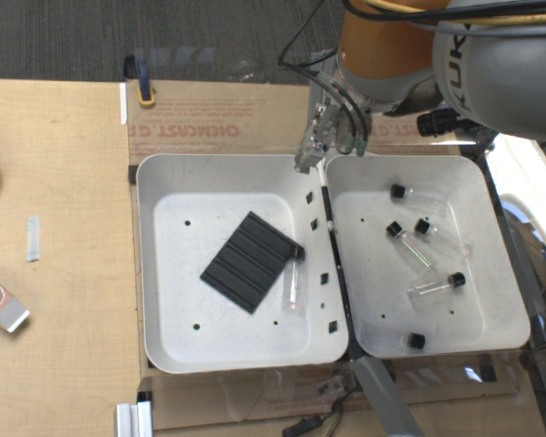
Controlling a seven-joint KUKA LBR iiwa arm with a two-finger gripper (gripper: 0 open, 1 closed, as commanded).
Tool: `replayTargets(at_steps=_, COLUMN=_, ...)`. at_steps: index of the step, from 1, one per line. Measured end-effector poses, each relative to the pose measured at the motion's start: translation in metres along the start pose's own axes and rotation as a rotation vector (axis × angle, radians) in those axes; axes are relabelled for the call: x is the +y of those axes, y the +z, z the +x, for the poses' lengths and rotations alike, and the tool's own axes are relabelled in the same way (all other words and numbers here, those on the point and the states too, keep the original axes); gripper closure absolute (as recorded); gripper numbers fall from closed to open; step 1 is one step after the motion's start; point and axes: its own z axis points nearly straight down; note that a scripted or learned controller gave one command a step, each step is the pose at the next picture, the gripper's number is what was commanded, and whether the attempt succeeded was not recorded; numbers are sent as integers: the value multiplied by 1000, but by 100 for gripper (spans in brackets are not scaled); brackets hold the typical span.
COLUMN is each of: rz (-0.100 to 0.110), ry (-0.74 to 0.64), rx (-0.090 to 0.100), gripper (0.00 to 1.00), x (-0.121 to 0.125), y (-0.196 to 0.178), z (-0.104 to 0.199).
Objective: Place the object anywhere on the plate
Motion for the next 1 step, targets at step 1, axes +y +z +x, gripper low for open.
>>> replayTargets(at_steps=1, rz=0, ry=0, rx=0, gripper=0, x=0, y=0, z=0)
